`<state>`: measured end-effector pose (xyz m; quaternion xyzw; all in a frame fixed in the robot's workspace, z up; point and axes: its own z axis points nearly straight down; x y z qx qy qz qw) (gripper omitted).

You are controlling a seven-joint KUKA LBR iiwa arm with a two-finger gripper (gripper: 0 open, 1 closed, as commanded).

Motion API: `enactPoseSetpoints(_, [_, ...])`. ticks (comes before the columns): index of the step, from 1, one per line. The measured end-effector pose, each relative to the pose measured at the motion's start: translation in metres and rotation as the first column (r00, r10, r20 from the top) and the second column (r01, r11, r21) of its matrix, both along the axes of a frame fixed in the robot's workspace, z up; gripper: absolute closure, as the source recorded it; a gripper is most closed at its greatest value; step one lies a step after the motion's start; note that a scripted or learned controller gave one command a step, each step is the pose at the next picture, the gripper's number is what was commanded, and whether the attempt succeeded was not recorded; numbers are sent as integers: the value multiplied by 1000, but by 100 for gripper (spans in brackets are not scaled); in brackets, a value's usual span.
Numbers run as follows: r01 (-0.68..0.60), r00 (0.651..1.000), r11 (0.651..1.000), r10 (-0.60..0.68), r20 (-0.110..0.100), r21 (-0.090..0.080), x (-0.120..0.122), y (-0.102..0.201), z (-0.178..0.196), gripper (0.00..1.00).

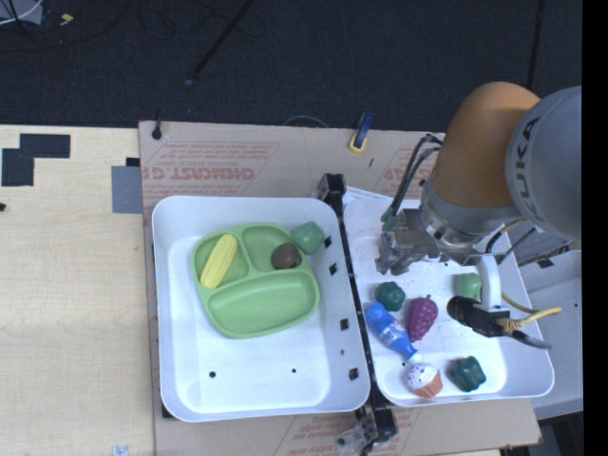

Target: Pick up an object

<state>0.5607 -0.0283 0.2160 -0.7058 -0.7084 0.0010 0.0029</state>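
Pale wooden bench [66, 302] carries a cardboard sheet [237, 164], and on it stand 2 shallow white bins side by side.

At the near edge of the right bin [508, 350] lie 1 toy cupcake [421, 379] and 1 dark green block [466, 373], well apart from each other. Just beyond them, 1 blue toy bottle [388, 329] lies slanted, touching or nearly touching 1 purple bunch of grapes [421, 316]. Farther in sit 1 dark green lump [389, 295] and, toward the right wall, 1 light green piece [466, 284]. That makes 6 loose toys in this bin.

The gripper [389, 262] hangs over the far half of the right bin, just beyond the dark green lump, which is the toy nearest to it; nothing shows in its grasp, and whether it is open or closed cannot be told.

The left bin [256, 373] holds 1 green divided plate [255, 302] with 1 yellow corn cob [218, 259] and 1 brown ball [285, 256] in separate far compartments, plus 1 pale green piece [307, 237] at the plate's far corner.

Beyond the bins, 1 blue-and-yellow clamp [360, 133] grips the cardboard's far edge before dark floor.
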Motion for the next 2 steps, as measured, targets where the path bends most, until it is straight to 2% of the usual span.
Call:
enactPoseSetpoints(1, [-1,1000,1000,1,1,1,-19,56,4,100])
enactPoseSetpoints(2, [0,1000,1000,0,1,0,-55,103,18,100])
